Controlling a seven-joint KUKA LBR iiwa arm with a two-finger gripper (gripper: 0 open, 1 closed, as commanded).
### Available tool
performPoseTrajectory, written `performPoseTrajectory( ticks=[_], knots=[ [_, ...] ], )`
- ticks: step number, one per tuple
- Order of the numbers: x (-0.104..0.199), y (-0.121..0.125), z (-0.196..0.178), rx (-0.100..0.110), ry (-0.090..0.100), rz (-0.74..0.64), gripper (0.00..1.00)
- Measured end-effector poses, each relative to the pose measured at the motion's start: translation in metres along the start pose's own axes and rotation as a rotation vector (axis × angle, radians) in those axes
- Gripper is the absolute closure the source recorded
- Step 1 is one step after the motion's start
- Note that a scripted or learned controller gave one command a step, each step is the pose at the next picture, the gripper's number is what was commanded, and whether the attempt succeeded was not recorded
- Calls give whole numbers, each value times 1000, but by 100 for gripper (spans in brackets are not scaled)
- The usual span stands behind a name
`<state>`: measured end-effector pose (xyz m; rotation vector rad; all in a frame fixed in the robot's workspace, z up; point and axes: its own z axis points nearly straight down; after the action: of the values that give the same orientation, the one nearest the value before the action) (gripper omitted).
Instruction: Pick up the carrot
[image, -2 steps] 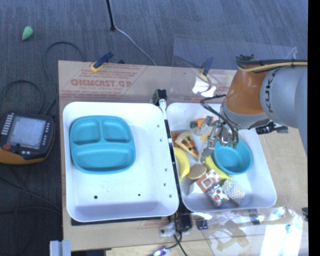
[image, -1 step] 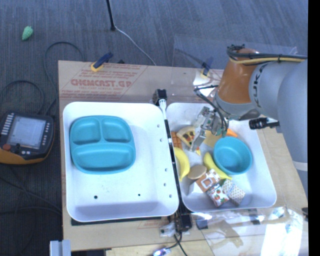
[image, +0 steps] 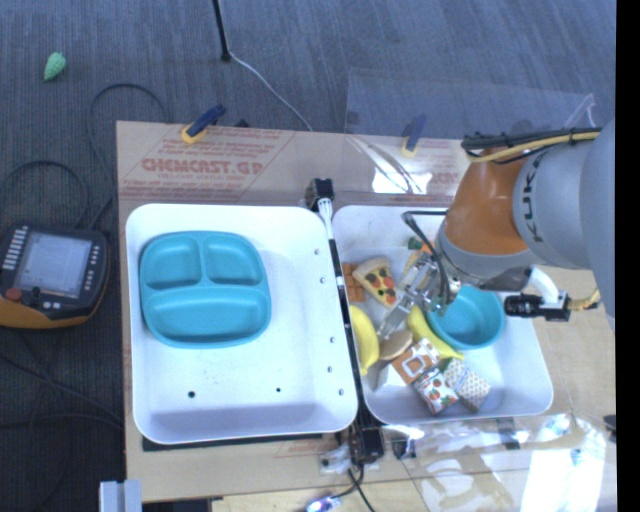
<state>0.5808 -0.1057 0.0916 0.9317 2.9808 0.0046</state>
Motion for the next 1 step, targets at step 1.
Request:
performPoseTrajectory(
  ticks=[1],
  knots=[
    [-43,0,1,2,3,209,0]
  ],
)
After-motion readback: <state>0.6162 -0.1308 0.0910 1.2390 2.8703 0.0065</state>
